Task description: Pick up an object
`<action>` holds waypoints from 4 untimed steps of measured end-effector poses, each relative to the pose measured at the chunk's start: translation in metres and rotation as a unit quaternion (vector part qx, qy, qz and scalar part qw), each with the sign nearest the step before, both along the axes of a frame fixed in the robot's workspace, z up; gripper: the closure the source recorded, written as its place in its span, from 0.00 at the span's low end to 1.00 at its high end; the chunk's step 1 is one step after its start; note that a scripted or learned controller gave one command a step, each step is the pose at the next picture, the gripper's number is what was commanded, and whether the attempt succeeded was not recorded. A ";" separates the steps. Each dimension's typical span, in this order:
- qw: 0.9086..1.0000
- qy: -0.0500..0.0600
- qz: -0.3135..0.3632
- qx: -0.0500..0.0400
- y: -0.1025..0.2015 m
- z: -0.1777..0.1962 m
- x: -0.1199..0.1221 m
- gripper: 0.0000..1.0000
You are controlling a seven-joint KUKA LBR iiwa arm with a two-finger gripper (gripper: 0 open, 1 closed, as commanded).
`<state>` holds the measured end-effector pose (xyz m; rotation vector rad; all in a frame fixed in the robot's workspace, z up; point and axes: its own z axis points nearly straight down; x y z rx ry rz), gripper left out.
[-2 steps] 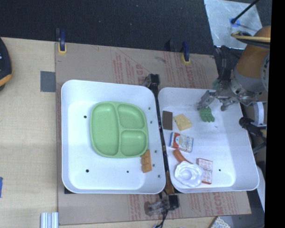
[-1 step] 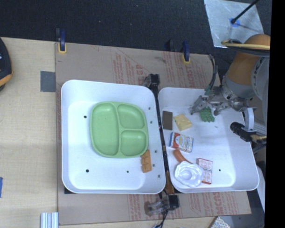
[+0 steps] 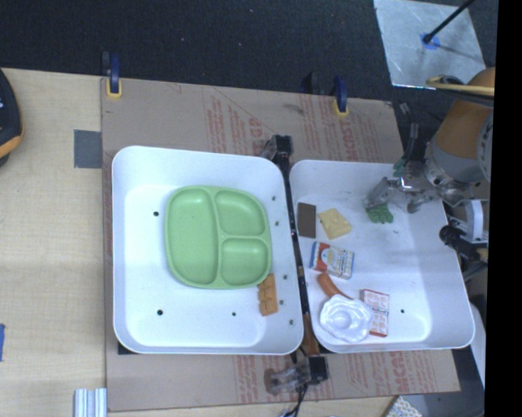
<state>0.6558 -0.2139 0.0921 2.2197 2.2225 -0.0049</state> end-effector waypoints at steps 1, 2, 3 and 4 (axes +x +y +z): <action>1.000 0.002 0.004 0.002 0.042 0.000 0.000 0.00; 1.000 0.000 0.000 0.000 0.000 0.009 0.000 0.00; 1.000 0.001 0.004 0.002 0.054 0.022 0.001 0.00; 1.000 0.000 0.000 0.000 -0.001 -0.001 0.000 0.00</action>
